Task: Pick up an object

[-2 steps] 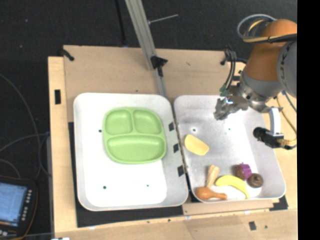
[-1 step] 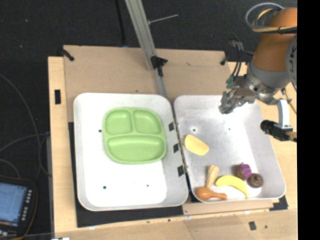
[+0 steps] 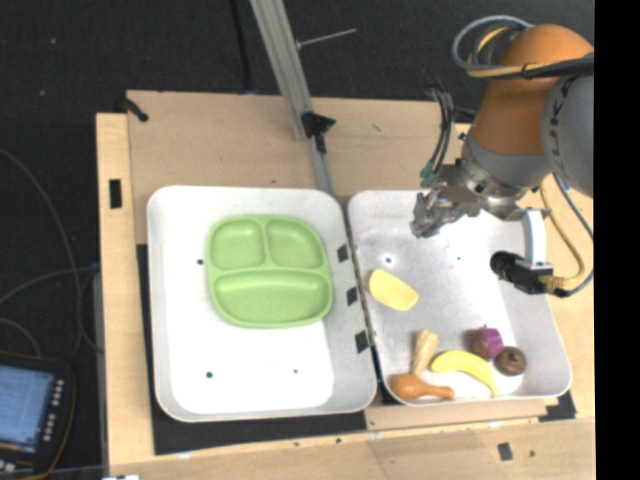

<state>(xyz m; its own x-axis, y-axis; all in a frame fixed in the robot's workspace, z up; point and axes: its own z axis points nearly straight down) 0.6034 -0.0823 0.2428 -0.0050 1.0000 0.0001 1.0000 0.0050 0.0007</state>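
Observation:
My gripper (image 3: 428,218) hangs over the far left part of the right bin (image 3: 455,268), with nothing visibly between its fingers. A yellow wedge-shaped piece (image 3: 393,291) lies in that bin below and left of the gripper. Along the bin's near edge lie a tan cone-like piece (image 3: 425,349), an orange piece (image 3: 420,388), a yellow banana (image 3: 466,367), a purple piece (image 3: 487,342) and a brown round piece (image 3: 512,360).
The left bin (image 3: 180,348) holds a green divided plate (image 3: 269,271). A metal pole (image 3: 290,78) slants up from between the bins. A black fitting (image 3: 515,271) sits at the right bin's right wall. A screen (image 3: 30,408) stands at the lower left, off the bench.

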